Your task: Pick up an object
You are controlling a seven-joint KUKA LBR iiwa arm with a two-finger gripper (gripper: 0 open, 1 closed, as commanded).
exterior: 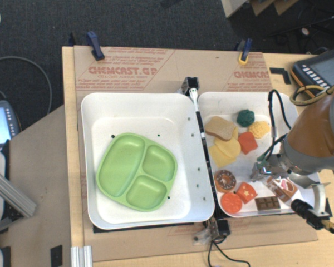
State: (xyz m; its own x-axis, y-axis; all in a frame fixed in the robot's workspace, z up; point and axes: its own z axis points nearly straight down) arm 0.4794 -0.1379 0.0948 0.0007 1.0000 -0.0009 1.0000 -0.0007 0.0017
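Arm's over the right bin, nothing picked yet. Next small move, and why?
Probably lower straight down a little, judging by this slanted view. The gripper hangs over the right bin among the toy food, the chocolate bar and red cube close beside it. Nothing visibly held, so a grasp is still to come.

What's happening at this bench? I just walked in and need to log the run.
A KUKA arm reaches in from the right over the right bin, which holds toy foods: a bread slice, a green piece, a donut, a chocolate bar and others. Its gripper hangs low among them; nothing is visibly lifted. The left bin holds a green divided plate.
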